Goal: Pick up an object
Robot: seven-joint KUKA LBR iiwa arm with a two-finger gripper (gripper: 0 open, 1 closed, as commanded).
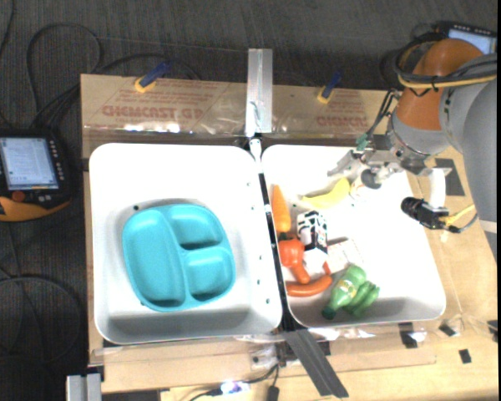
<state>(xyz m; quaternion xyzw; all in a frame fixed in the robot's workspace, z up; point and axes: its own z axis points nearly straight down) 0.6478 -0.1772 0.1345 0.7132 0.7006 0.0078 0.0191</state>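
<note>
The right bin (417, 261) holds several toy foods. A yellow banana (327, 195) lies near its back. An orange carrot (280, 210) runs along the left wall. A black-and-white cow-patterned toy (311, 229) sits mid-bin, with a red-orange pepper (291, 253) and an orange curved piece (310, 286) in front of it. A green vegetable (351, 291) rests near the front wall. My gripper (364, 170) hangs low over the back of the right bin, right at the banana's far right end. Whether it touches the banana is unclear.
The left bin (117, 174) holds a blue divided plate (178, 255). A metal divider post (260, 90) stands behind the seam between the bins. A teach pendant (23, 174) lies off the bench at the left. The grey arm (476, 140) fills the upper right.
</note>
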